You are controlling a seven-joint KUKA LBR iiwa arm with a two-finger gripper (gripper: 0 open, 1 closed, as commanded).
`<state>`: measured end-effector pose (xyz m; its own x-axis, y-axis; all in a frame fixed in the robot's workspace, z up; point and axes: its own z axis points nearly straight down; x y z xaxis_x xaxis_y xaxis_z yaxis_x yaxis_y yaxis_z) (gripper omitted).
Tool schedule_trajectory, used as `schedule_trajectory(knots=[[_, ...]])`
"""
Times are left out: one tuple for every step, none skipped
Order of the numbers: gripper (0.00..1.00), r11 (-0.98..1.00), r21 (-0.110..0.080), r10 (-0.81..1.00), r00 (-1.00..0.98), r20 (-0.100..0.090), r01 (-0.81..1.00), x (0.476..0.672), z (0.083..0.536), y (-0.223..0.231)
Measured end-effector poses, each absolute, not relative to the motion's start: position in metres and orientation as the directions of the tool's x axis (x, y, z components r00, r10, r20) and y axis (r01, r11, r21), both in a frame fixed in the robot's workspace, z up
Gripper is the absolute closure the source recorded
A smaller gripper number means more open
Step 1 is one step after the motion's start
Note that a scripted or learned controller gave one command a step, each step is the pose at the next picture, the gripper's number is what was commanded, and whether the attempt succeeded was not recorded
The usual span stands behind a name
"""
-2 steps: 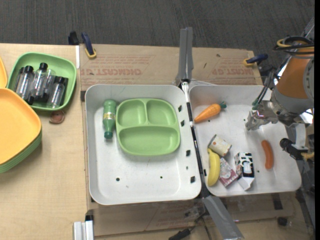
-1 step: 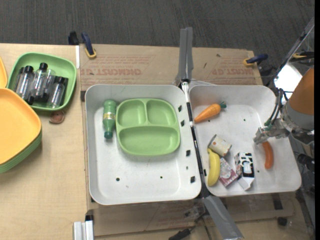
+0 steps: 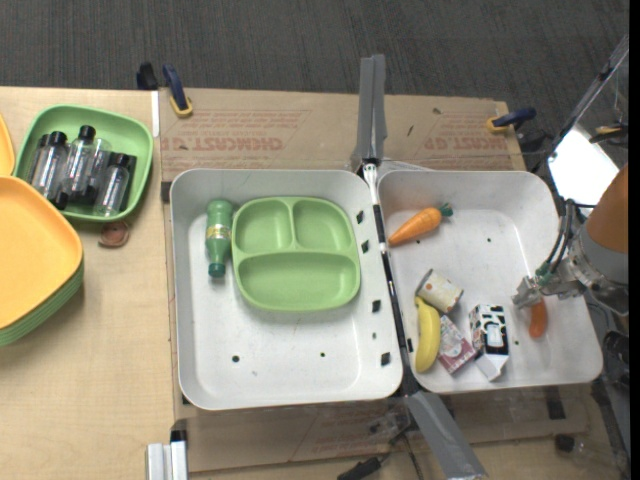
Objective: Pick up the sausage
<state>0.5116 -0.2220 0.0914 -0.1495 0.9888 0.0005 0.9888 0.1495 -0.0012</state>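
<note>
Sausage (image 3: 538,320) is lying in the right bin (image 3: 500,193) near its right wall, long axis running roughly up-down in the camera view. Gripper (image 3: 536,290) is hovering just above its upper end, touching or nearly so; nothing is sitting visibly between its tips, so a grasp is looking unconfirmed.

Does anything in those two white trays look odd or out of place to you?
Nothing is spilled or broken. The right bin is simply jumbled: a banana, crumpled packets and a carrot lie loose at angles. The sausage sits near the right wall, by the pincer.
</note>
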Motion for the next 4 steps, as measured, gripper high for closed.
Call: schedule_trajectory(knots=[[1.00, 0.008, 0.000, 1.000, -0.008, -0.002, 1.000, 0.630, 0.108, -0.222], [1.00, 0.263, 0.000, 0.965, -0.263, -0.001, 0.965, 0.575, 0.092, -0.222], [1.00, 0.263, 0.001, 0.965, -0.263, -0.003, 0.965, 0.576, 0.102, -0.223], [1.00, 0.284, -0.001, 0.959, -0.284, 0.000, 0.959, 0.541, 0.186, -0.166]])
